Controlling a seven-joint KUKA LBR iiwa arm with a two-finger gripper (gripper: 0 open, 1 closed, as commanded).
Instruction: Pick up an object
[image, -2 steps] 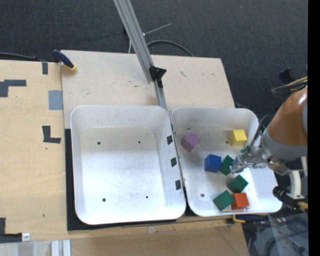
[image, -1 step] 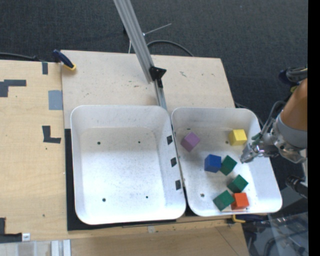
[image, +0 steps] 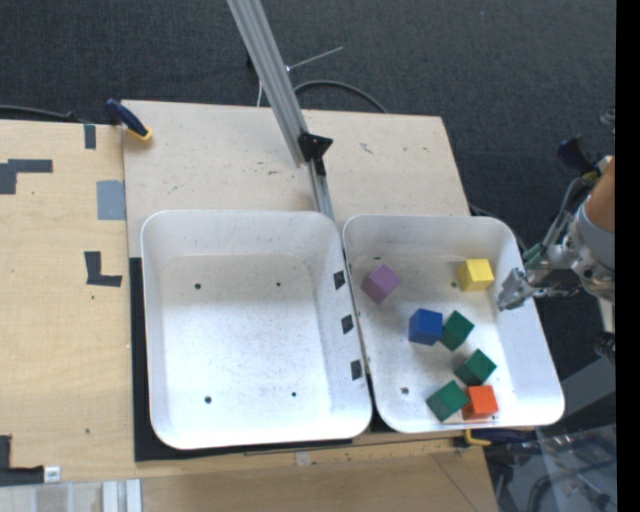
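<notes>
Grey and orange at the right edge is all I get of the arm (image: 600, 215): it reaches in low from that side, wrist bent toward the bins, with the tool (image: 515, 290) sitting at the right rim of the right bin (image: 530, 330). I cannot tell from here how the tool is set, and I see nothing caught in it. The nearest block is the yellow cube (image: 476, 273), just to the tool's left near the bin's far wall. Further in lie a purple cube (image: 380, 283), a blue cube (image: 425, 326) touching a green cube (image: 457, 329), another green cube (image: 476, 366), and a third green cube (image: 447, 400) against an orange cube (image: 481, 401) at the near wall. The left bin (image: 160, 300) sits alongside on the worktop (image: 200, 150).
</notes>
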